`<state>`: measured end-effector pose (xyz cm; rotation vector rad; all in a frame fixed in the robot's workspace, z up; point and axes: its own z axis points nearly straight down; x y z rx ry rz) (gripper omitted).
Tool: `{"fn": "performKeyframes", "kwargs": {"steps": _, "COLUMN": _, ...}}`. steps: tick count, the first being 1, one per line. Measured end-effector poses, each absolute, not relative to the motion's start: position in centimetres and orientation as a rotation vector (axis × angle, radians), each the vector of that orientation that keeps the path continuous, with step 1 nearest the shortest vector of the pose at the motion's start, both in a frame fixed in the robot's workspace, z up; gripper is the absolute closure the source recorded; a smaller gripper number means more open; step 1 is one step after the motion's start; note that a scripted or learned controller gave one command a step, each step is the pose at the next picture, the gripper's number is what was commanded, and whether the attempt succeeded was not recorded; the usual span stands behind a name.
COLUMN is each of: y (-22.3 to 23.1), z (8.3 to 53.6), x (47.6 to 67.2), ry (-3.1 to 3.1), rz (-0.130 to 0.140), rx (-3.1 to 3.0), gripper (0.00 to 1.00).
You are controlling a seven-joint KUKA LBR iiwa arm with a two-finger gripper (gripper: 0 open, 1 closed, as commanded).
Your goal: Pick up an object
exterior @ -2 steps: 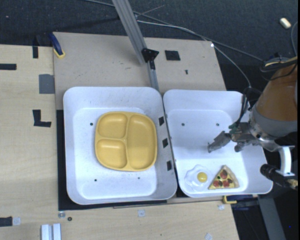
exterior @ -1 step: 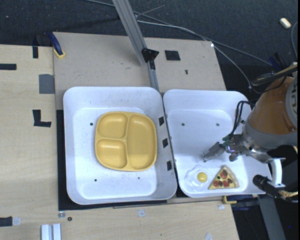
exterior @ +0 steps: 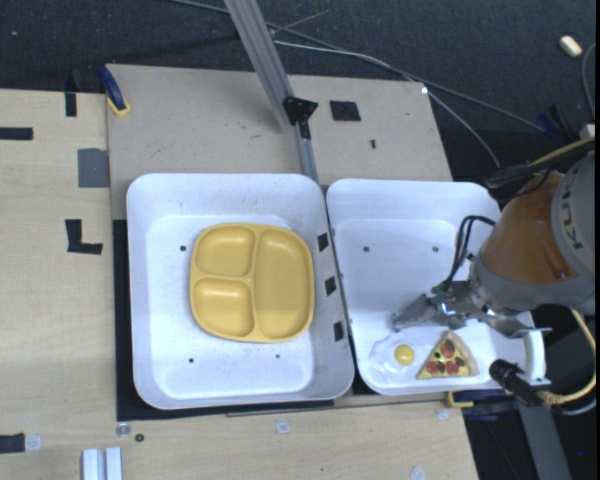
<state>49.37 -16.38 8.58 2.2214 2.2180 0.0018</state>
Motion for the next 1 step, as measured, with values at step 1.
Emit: {"fn": "performKeyframes", "kwargs": {"steps": 1, "y": -16.34, "z": 9.85, "x": 49.55, "ry": 2.219, "rz": 0.007, "rx": 2.215, "gripper": 1.00}}
